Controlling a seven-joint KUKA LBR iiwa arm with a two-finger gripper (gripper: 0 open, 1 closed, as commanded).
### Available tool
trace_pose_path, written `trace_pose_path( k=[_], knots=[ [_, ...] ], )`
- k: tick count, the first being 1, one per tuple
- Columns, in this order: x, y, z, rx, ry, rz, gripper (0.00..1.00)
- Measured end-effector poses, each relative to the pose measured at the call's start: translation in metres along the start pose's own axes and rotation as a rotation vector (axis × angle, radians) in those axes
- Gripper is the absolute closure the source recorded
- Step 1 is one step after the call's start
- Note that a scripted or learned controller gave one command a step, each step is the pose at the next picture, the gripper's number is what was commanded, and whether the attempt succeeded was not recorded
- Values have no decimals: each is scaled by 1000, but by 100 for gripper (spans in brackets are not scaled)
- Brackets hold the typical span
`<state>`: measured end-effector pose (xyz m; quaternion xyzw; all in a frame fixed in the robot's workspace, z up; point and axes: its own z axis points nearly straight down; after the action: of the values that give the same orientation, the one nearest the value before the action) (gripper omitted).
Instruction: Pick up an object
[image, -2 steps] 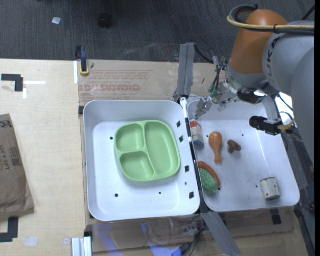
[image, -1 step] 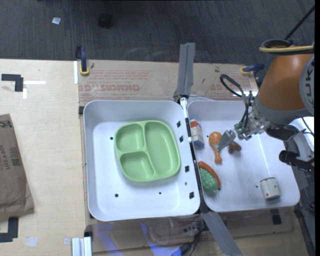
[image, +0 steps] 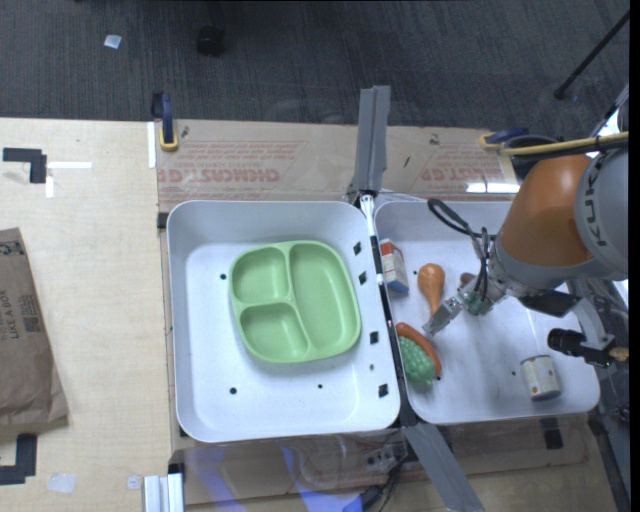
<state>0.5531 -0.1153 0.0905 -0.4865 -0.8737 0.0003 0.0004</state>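
In the right bin lie an orange gourd-shaped toy, a small red and white box against the left wall, a green knobbly toy with an orange-red piece on top, and a small pale can at the lower right. My gripper hangs over the bin's middle, pointing left and down, just below and right of the orange toy. Its fingers stand slightly apart, and nothing sits between them.
The left bin holds a green three-compartment plate. A metal divider bar rises between the bins. A brown paper bag lies on the bench at far left. The arm's orange band looms over the right bin's back right.
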Motion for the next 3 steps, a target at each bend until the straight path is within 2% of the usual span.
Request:
trace_pose_path(
  k=[1,2,3],
  knots=[
    [-19,-5,-38,0,-1,213,0],
    [-7,41,-4,2,0,321,0],
    [-7,41,-12,3,0,318,100]
  ],
)
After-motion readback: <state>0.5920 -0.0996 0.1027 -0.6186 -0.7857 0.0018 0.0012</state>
